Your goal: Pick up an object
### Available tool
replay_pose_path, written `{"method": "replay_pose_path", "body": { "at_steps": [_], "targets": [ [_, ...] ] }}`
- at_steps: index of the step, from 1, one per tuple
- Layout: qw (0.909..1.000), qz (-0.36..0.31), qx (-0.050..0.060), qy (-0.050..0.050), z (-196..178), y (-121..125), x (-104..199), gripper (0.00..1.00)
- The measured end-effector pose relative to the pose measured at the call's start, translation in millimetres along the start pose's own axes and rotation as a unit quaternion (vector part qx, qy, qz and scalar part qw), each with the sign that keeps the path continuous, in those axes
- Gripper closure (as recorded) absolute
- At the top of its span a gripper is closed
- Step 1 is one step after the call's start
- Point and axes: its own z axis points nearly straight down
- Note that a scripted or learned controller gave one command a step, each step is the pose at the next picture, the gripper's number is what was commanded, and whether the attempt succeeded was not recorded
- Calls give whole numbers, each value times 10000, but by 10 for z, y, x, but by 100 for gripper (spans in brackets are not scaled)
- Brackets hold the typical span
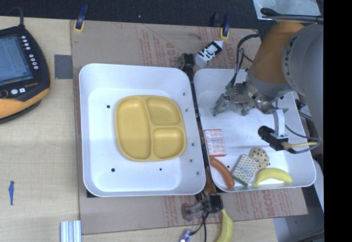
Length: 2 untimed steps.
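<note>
The grey arm reaches in from the right — its gripper spread apart, holding nothing.

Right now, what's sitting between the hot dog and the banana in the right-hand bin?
In the camera view, a checkered cracker packet lies between the hot dog and the banana, with a round cookie just above.

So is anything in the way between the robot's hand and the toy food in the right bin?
Nothing visible. The gripper is over the bare upper floor of the right bin. The hot dog, sandwich, cookie and banana lie at the bin's near end.
</note>
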Motion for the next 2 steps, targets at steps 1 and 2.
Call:
{"method": "replay_pose_path", "body": {
  "at_steps": [1,2],
  "targets": [
    [10000,21,-17,0,-344,123,-548,0],
    [10000,17,-17,5,-248,475,-423,0]
  ]
}}
